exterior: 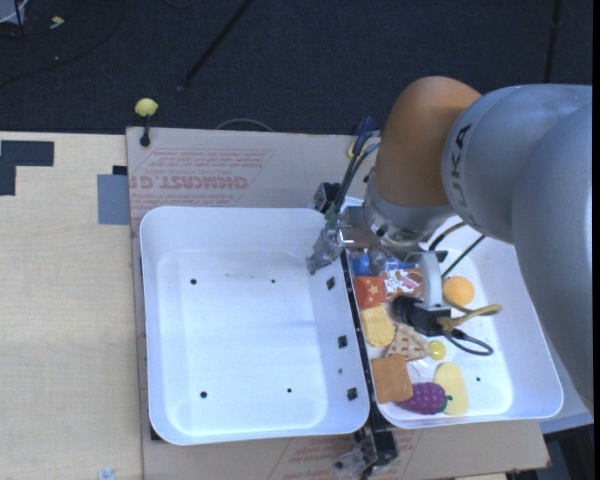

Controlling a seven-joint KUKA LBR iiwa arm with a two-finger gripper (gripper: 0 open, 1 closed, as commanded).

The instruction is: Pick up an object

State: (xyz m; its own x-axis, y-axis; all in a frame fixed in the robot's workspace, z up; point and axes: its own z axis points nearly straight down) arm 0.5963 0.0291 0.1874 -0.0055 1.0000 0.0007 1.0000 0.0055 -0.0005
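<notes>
We log every piece in the right-hand bin [515,373], crowded toward its inner wall.
- Blue piece [360,264]: topmost in view, partly hidden.
- Orange-red packet [370,290]: printed face up, just below the blue piece.
- Yellow ribbed piece [378,325]: lies flat under the packet.
- Tan lattice piece [408,346]: touches the ribbed piece.
- Brown flat slab [391,377]: lies flat, lower along the wall.
- Purple grape bunch [425,399]: against the slab's lower edge.
- Pale yellow lemon-shaped piece [452,386]: touches the grapes.
- Small yellow ball [437,349]: just above the lemon shape.
- Orange ball [458,291]: sits apart from the rest, mid-bin.
</notes>
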